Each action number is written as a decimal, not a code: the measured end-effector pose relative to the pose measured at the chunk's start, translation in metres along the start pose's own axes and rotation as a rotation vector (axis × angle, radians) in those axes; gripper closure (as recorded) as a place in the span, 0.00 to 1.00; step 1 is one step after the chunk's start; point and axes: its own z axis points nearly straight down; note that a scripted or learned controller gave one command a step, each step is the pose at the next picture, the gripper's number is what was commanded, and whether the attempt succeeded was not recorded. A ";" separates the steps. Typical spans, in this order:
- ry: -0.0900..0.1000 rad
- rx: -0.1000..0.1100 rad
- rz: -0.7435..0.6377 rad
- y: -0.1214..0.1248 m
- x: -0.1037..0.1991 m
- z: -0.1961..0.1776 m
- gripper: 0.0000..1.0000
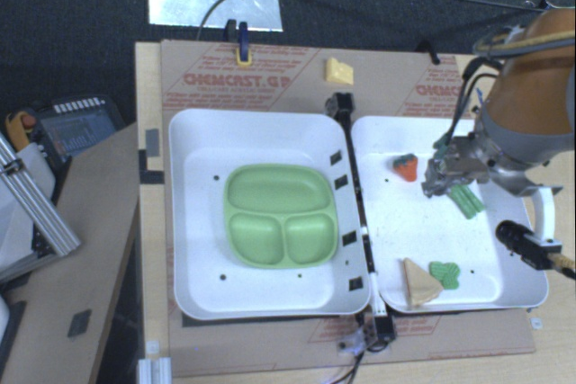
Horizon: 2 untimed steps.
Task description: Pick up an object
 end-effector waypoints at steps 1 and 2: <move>0.000 0.001 0.000 -0.001 0.051 0.021 1.00; 0.001 0.001 -0.001 -0.007 0.104 0.018 1.00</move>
